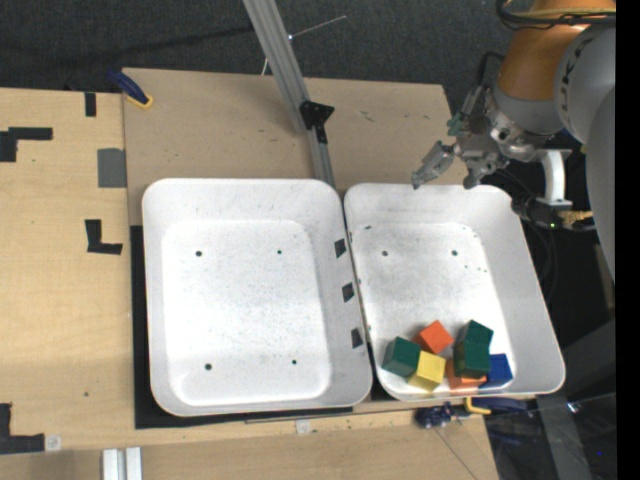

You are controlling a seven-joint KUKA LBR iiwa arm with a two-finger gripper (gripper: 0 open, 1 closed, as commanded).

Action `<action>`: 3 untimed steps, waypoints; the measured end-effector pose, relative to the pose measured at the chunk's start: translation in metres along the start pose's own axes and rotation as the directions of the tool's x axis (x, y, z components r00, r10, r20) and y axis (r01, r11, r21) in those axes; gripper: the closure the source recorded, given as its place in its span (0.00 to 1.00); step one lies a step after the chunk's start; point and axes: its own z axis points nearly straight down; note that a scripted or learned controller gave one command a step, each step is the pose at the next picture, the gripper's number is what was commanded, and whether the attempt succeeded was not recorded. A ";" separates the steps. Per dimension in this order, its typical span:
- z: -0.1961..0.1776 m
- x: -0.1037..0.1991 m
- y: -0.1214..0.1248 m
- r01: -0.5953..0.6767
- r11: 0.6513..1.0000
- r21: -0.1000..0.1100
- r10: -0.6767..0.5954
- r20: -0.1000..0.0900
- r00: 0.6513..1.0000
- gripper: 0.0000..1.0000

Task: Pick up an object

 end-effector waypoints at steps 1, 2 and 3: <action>-0.003 0.000 0.001 0.001 1.000 -0.005 -0.001 0.003 1.000 0.00; 0.058 0.007 0.005 0.001 1.000 0.000 -0.001 0.002 1.000 0.00; 0.122 0.004 -0.001 0.000 1.000 0.002 0.000 0.002 1.000 0.00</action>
